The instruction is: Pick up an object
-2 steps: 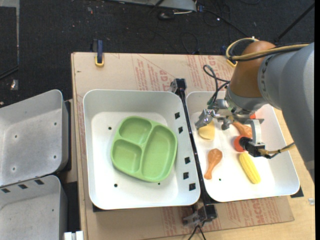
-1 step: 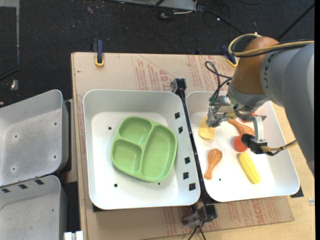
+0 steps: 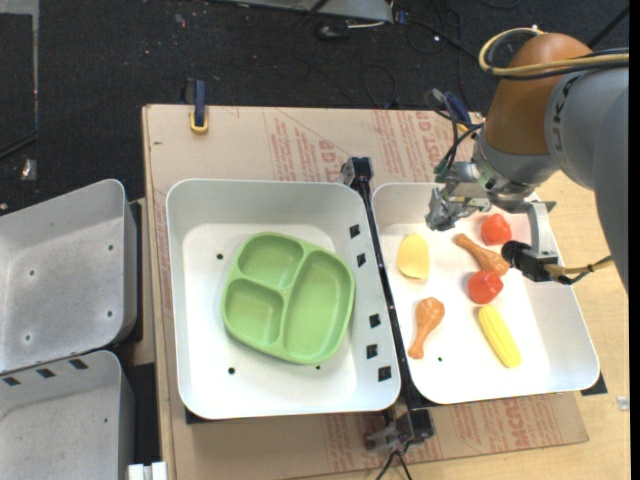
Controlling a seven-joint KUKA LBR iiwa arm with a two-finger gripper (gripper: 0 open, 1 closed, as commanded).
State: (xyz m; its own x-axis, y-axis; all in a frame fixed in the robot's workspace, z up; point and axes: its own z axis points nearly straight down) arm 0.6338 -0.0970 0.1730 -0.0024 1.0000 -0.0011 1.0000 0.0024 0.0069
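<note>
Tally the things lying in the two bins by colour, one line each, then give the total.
Green: 1, the divided plate
Red: 2, tomato and tomato
Orange: 2, drumstick and drumstick
Yellow: 2, corn cob and pale yellow piece
Total: 7

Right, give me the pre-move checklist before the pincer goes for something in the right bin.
1. Targets present in the right bin: ok. Yellow corn, two drumsticks, two red tomatoes, pale yellow piece.
2. Pincer over the right bin: ok, near its far edge.
3. Pincer free of any object: ok, nothing shows between its tips.
4. Finger opening: cannot tell.
5. Isolated target: ok for the corn and the lower drumstick; not ok for the upper drumstick, which lies close between the tomatoes.
6. Green divided plate out of the way: ok, it sits in the left bin.
</note>
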